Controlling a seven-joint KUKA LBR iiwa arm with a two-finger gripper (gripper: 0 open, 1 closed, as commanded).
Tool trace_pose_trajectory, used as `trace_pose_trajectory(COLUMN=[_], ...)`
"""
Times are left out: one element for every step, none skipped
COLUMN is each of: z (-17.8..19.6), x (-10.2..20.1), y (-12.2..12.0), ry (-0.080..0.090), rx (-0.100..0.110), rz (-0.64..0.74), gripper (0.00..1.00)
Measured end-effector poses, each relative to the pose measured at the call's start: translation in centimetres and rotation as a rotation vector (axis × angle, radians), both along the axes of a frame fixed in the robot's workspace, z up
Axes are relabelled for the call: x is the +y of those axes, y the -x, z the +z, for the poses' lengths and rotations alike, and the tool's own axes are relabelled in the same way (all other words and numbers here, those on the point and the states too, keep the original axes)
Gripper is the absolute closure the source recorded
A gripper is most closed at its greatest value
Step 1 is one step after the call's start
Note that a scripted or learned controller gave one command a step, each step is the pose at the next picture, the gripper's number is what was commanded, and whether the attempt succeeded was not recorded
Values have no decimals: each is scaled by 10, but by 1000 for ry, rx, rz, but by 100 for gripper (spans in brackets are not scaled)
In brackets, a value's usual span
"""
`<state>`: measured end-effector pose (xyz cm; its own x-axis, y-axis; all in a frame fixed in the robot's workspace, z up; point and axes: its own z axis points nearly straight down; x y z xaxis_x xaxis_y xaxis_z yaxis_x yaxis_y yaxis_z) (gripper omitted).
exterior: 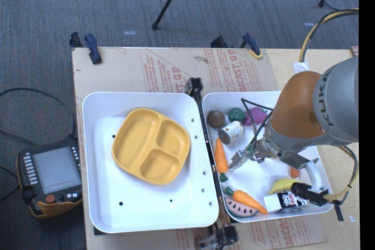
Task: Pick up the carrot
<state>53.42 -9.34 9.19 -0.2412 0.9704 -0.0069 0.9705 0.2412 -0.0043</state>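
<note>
**Nearly on the carrot**

Right now my gripper (239, 158) hangs in the right bin (266, 96), centre-right of frame, fingers slightly parted and holding nothing. One carrot (220, 156) lies just left of the tips, along the bin's left wall; another carrot (248, 200) sits lower, touching the watermelon slice (240, 208). I judge it a light, stiff, smooth plastic toy: best pinched across its thick middle.

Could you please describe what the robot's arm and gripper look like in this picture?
The arm is a thick, rounded grey cylinder with dark KUKA lettering and a broad orange band above the wrist. Below it sits a slim grey metal two-finger gripper. A yellow and black cable loops behind the arm.
</note>
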Motion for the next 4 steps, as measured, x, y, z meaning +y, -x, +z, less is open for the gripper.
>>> trace_pose_trajectory(z=[-7, 2, 2, 10], x=[0, -2, -2, -2], y=[61, 62, 62, 63], ry=[-11, -14, -14, -16], rx=[9, 14, 13, 21], rz=[-58, -70, -70, -80], gripper=[0, 100, 0, 100])
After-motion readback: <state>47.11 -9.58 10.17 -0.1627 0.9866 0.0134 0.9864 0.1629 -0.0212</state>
